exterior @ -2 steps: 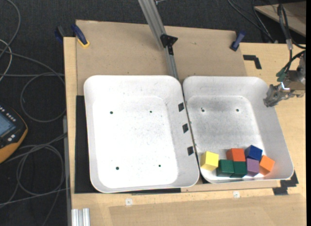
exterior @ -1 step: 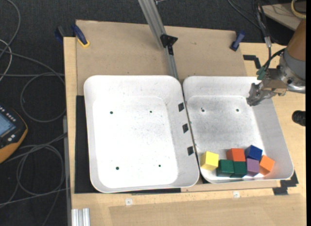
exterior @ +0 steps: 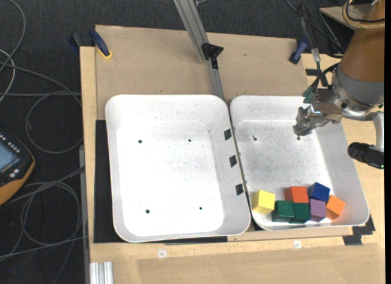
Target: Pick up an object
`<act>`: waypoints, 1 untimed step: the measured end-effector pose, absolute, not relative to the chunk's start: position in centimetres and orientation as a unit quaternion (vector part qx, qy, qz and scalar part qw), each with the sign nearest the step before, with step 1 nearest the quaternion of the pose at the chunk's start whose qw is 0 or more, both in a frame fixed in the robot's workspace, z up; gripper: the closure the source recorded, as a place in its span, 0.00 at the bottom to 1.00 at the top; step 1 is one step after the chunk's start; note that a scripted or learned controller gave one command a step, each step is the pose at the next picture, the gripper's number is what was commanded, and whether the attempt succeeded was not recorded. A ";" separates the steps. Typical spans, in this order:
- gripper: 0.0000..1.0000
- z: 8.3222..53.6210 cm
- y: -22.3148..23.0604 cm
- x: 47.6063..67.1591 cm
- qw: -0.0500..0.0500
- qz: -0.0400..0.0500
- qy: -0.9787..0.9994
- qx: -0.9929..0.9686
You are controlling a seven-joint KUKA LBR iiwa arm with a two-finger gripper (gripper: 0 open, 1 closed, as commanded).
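Several small blocks crowd the near edge of the right bin: a yellow block, a green block, a red-orange block, a blue block, a purple block and an orange block. My gripper hangs over the far right part of that bin, well behind the blocks and apart from them. Its fingers point down and look close together, with nothing between them.
The left bin lies beside the right one, joined by dark clips. A slanted metal pole rises from behind the bins. Cables and a handheld device lie on the floor at left. Blue clamps hold the board's far corners.
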State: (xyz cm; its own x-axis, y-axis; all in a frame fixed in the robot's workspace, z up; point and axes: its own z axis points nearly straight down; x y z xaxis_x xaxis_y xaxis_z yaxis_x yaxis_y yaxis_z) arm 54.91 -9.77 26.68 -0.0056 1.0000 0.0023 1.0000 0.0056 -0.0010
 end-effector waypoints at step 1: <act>1.00 27.3 -4.6 54.5 0.001 -0.001 -0.710 -0.704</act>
